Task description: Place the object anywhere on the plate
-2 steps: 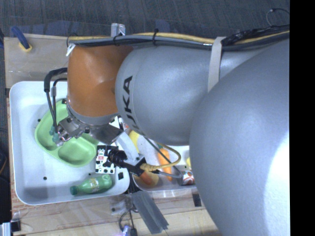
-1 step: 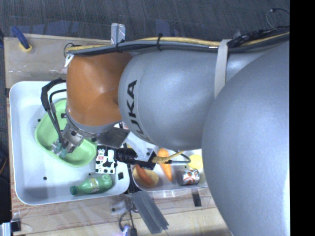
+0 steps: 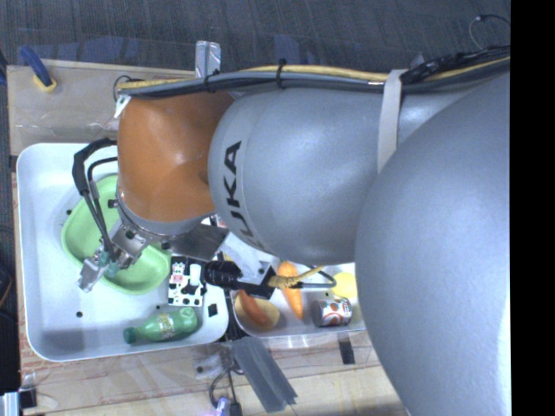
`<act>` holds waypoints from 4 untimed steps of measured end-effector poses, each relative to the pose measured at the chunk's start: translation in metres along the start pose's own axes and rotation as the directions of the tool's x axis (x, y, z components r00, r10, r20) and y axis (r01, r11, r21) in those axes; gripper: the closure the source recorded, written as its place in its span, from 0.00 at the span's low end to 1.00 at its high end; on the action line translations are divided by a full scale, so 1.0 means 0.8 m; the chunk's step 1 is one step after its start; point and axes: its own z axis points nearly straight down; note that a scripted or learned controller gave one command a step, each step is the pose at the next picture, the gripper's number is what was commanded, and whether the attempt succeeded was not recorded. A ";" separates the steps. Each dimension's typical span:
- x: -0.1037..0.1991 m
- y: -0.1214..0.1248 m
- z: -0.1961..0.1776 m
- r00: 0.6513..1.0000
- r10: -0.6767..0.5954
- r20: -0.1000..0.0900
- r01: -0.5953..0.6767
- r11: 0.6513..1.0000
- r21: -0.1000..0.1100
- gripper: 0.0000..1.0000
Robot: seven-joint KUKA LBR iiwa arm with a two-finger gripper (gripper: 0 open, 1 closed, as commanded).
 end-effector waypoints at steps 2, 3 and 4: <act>0.000 0.000 0.000 1.000 0.000 0.000 0.000 1.000 0.000 0.00; 0.000 0.000 0.000 1.000 0.000 0.000 0.000 1.000 0.000 0.00; 0.000 0.000 0.000 1.000 0.000 0.000 0.000 1.000 0.000 0.00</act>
